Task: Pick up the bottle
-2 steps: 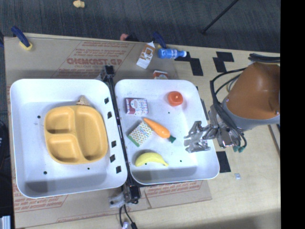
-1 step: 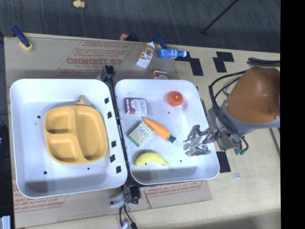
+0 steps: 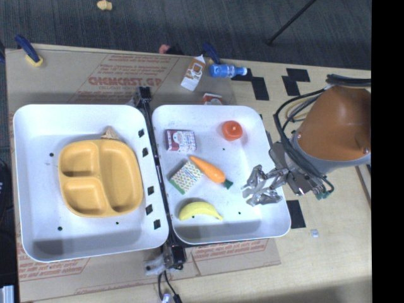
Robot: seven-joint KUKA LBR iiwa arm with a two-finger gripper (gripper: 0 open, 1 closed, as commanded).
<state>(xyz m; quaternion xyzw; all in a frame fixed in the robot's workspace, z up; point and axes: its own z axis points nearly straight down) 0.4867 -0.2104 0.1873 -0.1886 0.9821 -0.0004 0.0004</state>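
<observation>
Approach is the step in hand: gripper [image 3: 260, 187], fingers apart and holding nothing, hangs over the right bin [image 3: 273, 214], so the next move must carry it to the blue bottle [image 3: 226, 71] lying on the bench beyond that bin.

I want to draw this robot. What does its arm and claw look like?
The arm is grey with a big rounded orange band above the wrist. Thin black cables loop beside it. The gripper is small, shiny silver metal with two thin fingers and lots of little linked parts.
</observation>
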